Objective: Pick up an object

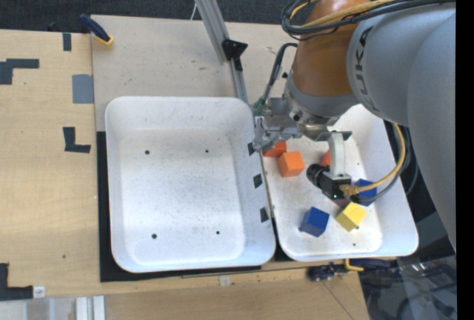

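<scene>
The arm reaches low over the right bin (396,237), its gripper (275,135) near that bin's far left corner; whether it is spread or closed I cannot tell. An orange block (291,163) sits just below the gripper, another orange piece (275,150) closer still. Farther toward the near rim lie a blue block (314,221) and a yellow block (351,215).

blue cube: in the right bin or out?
In. The small blue cube rests on the floor of the right shallow white bin, near its front, beside a yellow block.
</scene>
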`<state>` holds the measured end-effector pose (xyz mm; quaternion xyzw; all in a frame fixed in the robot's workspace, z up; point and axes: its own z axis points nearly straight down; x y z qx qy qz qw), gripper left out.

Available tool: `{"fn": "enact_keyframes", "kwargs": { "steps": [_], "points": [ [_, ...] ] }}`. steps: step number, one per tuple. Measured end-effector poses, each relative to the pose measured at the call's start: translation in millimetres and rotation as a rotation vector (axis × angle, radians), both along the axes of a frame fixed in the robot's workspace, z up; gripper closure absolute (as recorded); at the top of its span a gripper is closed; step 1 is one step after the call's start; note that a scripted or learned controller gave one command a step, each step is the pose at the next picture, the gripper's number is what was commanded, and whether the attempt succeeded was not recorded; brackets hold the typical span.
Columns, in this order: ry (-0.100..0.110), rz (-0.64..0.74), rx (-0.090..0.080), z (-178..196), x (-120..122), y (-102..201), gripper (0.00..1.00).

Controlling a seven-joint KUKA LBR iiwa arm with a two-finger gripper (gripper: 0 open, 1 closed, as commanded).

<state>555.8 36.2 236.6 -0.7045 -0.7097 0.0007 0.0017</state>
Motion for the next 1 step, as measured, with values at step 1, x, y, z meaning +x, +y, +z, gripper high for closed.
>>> {"fn": "enact_keyframes", "kwargs": {
  "steps": [1],
  "points": [
    [-0.002, 0.000, 0.000, 4.4, 3.7, 48.6, 1.00]
  ]
}}
